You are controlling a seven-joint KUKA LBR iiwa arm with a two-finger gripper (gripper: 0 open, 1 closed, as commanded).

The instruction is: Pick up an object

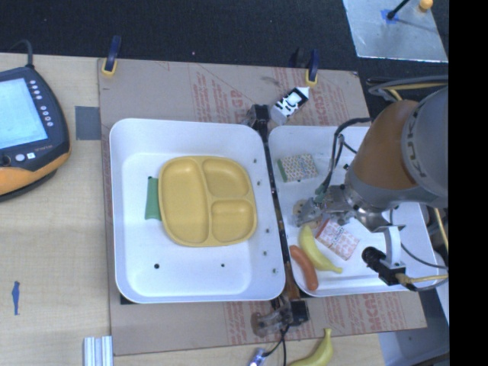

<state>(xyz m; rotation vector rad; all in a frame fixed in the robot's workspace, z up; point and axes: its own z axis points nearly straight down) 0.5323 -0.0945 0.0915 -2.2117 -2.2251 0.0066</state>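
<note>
Camera view, claw: our claw (316, 210) sits low in the right bin (347, 284); we cannot tell its state.
Camera view, targets: banana (315, 252), sausage (303, 268) and red-patterned packet (337, 239) crowd together at its five o'clock.
Risk: we may nudge rather than grasp, since they touch.

The arm (415, 155) is a thick, rounded grey cylinder with a broad orange band (381, 158) wrapped around it above the wrist. Faint grey lettering marks the grey shell. Thin black cables (339, 139) loop off the wrist, and a white bracket (393, 242) with a black fitting (377, 264) projects beneath it.
</note>
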